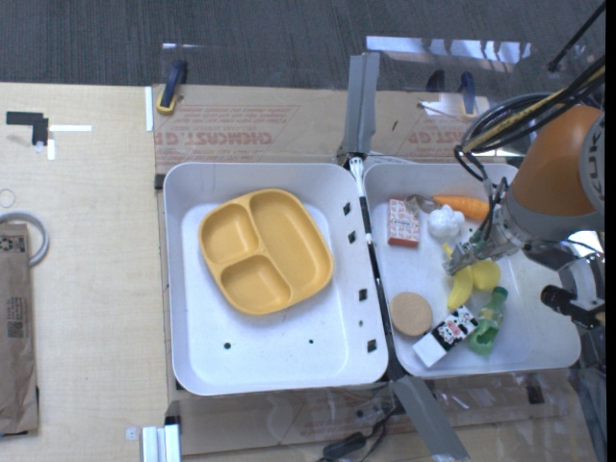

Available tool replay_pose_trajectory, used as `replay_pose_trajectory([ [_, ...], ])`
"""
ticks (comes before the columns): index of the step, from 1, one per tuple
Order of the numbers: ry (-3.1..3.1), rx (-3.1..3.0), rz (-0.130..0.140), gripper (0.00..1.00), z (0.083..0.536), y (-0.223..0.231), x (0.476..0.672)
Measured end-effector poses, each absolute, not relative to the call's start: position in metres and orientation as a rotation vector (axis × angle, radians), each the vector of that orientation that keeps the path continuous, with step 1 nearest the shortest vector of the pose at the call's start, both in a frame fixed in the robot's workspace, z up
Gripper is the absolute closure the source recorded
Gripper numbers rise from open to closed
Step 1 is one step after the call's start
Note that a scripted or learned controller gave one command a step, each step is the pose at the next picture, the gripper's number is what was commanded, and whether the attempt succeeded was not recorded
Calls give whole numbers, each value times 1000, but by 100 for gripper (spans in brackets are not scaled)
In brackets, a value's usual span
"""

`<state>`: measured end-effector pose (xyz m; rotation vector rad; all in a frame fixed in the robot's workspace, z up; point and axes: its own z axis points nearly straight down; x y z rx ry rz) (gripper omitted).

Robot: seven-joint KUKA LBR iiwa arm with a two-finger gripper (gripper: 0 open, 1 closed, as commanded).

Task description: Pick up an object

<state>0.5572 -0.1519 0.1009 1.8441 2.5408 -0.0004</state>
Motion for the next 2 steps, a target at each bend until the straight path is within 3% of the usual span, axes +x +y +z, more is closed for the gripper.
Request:
replay_pose_trajectory([
  [1, 2346, 2089, -3, 100, 191, -68, 583],
  [2, 2345, 2090, -3, 0, 191, -68, 583],
])
